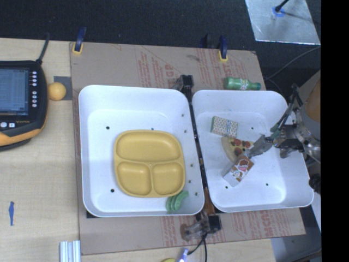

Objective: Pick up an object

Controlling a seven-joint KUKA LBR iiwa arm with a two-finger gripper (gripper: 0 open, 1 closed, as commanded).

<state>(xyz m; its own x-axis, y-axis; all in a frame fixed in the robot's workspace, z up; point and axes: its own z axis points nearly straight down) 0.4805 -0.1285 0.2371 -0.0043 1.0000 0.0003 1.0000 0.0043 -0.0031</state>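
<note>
In the right bin [272,198] lie a small blue-and-white patterned box [224,126], a toy pizza slice [235,147] and a red-and-white packet [239,171]. My gripper [272,148] hangs over the right side of this bin, just right of the pizza slice. It is open, with nothing between its fingers; one fingertip [260,147] is close to the slice's right edge. The left bin [98,108] holds a yellow divided plate [149,162] and a small green object [176,202] at its front right corner.
A green bottle [241,83] lies on the cardboard behind the right bin. A yellow ball [56,90] and a control pendant [19,105] sit on the bench at the left. Clamps stand between the bins at the back and the front.
</note>
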